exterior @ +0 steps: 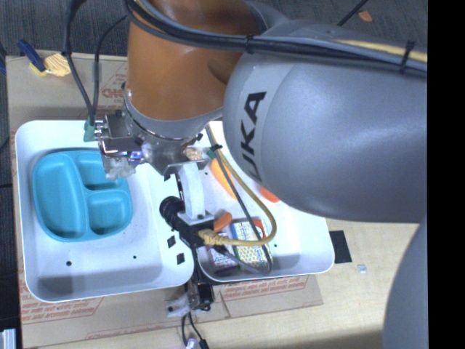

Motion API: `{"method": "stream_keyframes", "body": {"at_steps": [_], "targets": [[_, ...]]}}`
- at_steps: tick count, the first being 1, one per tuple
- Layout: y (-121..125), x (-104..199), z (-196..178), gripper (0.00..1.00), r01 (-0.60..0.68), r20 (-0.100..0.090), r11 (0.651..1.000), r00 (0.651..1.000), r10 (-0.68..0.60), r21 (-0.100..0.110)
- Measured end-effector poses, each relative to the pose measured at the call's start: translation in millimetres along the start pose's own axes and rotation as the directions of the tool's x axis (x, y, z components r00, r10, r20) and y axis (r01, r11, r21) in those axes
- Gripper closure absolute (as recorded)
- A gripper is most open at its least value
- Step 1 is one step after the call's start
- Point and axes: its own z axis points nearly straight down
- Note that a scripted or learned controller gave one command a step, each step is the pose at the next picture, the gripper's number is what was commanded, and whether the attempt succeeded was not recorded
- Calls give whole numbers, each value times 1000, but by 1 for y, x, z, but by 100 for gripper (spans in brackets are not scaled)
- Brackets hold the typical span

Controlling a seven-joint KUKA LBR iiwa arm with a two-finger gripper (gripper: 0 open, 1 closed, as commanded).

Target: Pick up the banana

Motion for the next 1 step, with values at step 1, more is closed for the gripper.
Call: {"method": "stream_keyframes", "body": {"at_steps": [1], "targets": [[75, -31, -99, 100, 179, 0, 984, 984, -179, -4]]}}
